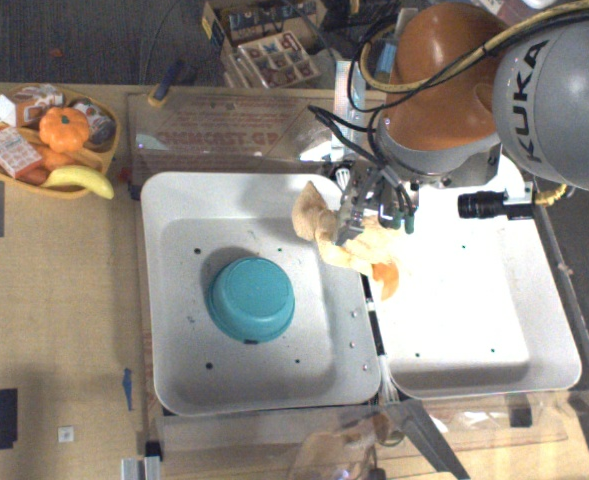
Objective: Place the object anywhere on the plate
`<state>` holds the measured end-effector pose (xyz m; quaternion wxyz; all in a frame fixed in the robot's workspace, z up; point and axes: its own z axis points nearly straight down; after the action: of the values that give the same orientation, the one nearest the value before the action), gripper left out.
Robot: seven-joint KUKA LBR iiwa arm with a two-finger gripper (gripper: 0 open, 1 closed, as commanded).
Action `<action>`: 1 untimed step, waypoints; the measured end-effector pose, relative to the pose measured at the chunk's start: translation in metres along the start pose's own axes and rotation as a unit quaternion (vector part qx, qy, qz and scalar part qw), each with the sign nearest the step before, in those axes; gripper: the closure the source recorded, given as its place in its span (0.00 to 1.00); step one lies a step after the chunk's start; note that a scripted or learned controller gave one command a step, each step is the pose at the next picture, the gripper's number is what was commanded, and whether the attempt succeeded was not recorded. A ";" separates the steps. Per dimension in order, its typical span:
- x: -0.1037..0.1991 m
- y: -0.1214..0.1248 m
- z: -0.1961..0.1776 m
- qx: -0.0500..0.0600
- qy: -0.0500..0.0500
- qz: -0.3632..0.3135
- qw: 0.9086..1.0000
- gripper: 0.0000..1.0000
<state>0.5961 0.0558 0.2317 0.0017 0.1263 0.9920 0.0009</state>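
The arm [534,88] comes in from the right, its pincer [359,218] hanging over the seam between the two white bins. The pincer's fingers [350,230] point down and are clamped on a floppy tan and orange soft toy [339,236] (its exact kind is hard to make out), which they pinch near its middle. The toy droops on either side of the grip, one end over the left bin [174,348], the orange end [384,276] hanging at the edge of the right bin [474,308]. A teal plate [252,298] sits in the middle of the left bin, apart from the toy. On the worktop [44,308], at far left, a small tray of toy food [46,146] with a banana [79,179].
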 end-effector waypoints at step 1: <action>0.032 0.033 0.006 0.000 0.000 -0.123 0.992 1.00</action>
<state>0.5734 0.0957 0.2260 0.0016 0.0036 1.0000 0.0007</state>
